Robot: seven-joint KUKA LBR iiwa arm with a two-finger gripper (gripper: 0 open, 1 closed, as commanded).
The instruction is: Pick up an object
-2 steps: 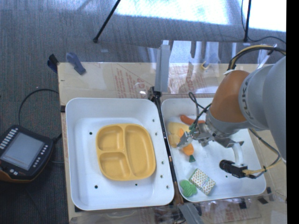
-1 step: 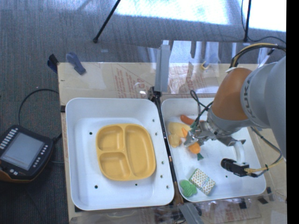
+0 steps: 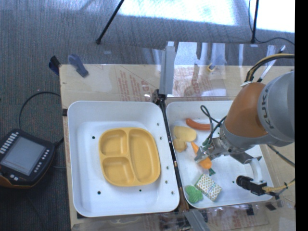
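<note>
- Grey carpet surrounds a wooden bench [image 3: 96, 83] that carries two shallow white bins side by side; a handheld control pendant [image 3: 24, 157] lies on the floor at the far left.
- Your arm [image 3: 262, 112], grey with an orange band, covers much of the right bin [image 3: 226, 107], so part of that bin's floor is hidden from you.
- Your gripper [image 3: 206, 155] sits low over the middle of the right bin. Whether it is released or clenched cannot be told from this angle.
- Touching the gripper's tip is a small orange piece [image 3: 206, 163]; you cannot tell if it is being grasped or just lies beneath.
- Just beyond the gripper, toward the bin's far wall, lies an orange sausage-shaped toy [image 3: 198, 124], its long axis running across the bin from side to side.
- Beside the gripper, toward the left bin, rests a pale yellow lumpy toy [image 3: 183, 136].
- Nearer the front edge, below the gripper, a white patterned packet [image 3: 208, 186] lies tilted, with a small green toy [image 3: 193, 193] touching its left side.
- Well apart from the gripper, the left bin [image 3: 86, 117] holds one yellow divided plate [image 3: 129, 156] with three compartments.
</note>
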